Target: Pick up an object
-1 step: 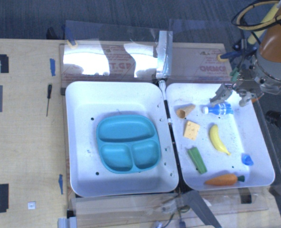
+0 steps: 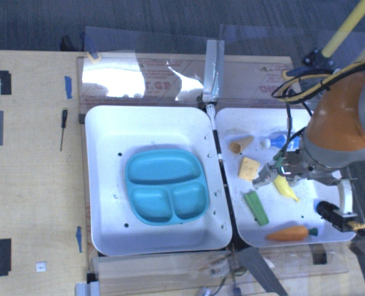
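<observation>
Left bin [image 2: 102, 128] sits well off to my gripper's left, holding a blue divided tray [image 2: 166, 185]. I'm over the right bin [image 2: 244, 230]. Gripper [image 2: 275, 172] low above it, jaw state: cannot tell from this angle. Orange carrot [image 2: 288, 233] below me near the front wall. Green stick [image 2: 255, 207] just down-left. Yellow banana [image 2: 286, 187] right beside me. Yellow block [image 2: 249, 168] just left. Brown piece [image 2: 239, 145] up-left.

tray [image 2: 166, 185] in left bin [image 2: 102, 140]; carrot [image 2: 288, 233], banana [image 2: 285, 187] in right bin [image 2: 247, 230].
</observation>
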Tool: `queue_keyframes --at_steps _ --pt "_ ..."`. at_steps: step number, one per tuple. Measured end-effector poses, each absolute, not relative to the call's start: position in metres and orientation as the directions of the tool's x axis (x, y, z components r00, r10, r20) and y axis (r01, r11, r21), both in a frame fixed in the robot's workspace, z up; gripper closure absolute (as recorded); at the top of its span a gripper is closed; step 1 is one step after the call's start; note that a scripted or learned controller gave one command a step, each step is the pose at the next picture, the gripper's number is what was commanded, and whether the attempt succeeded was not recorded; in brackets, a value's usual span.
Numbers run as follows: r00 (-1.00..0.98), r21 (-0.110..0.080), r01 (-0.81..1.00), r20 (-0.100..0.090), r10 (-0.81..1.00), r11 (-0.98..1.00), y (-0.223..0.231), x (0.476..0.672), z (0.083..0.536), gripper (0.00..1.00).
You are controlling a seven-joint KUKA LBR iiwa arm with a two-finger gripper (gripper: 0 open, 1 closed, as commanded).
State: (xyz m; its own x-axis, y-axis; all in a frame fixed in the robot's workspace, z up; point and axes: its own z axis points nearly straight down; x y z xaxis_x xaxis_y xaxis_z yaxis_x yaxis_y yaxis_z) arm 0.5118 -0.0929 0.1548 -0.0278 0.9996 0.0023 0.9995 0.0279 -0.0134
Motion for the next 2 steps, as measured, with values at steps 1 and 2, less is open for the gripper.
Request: queue_keyframes --at_steps 1,2 --pt "0.204 0.003 0.979 0.002 0.979 -0.204 -0.128 0.556 0.087 0.0" --pt "0.205 0.008 0.979 0.001 0.979 -0.205 -0.128 0.557 0.097 1.0"
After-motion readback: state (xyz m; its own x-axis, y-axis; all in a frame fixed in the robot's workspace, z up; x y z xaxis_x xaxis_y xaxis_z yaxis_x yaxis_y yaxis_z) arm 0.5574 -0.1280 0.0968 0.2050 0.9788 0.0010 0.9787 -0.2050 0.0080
